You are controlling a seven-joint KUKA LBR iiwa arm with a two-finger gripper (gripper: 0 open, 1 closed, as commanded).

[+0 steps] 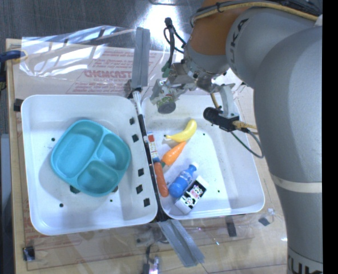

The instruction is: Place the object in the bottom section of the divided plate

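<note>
pincer (165, 101) grip state unclear, above banana (183, 132), red "chemcast" lettering (108, 72) beyond bins

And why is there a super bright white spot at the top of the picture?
In the camera view, that is glare: a lamp reflects off the dark floor above the bench, and off the clear plastic sheet too. The white bins look evenly lit, with a soft shadow under the blue divided plate.
</note>
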